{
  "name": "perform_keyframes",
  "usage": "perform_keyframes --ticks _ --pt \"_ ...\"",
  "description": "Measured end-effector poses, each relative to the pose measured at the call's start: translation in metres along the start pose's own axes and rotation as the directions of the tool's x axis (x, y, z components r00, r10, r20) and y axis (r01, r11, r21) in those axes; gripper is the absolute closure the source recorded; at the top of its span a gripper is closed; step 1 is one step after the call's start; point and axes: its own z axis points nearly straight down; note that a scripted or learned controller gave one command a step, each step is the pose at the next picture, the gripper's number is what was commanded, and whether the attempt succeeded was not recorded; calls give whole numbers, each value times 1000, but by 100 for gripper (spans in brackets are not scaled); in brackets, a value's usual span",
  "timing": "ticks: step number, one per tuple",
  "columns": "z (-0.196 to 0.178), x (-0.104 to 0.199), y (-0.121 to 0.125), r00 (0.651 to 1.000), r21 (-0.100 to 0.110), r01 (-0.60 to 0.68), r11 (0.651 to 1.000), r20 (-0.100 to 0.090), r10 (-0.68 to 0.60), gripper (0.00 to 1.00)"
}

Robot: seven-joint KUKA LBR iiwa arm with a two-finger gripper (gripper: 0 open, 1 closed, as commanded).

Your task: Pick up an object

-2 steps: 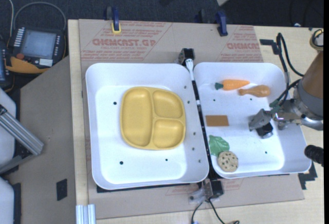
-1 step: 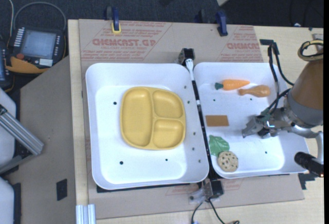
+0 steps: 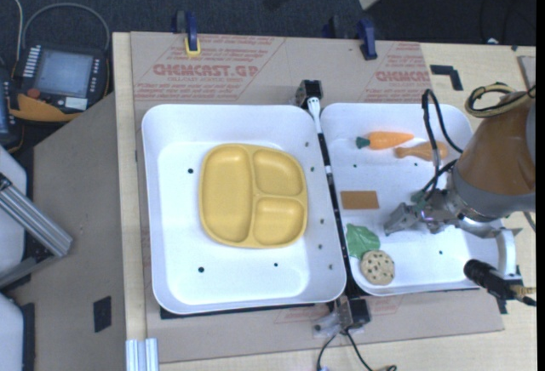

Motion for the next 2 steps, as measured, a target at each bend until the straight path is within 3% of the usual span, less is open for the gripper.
perform_keyframes --ticks 1,2 --pt "20 1 -1 1000 -2 0 1000 1 0 0" --pt "8 0 0 1000 -7 -1 1000 4 1 100"
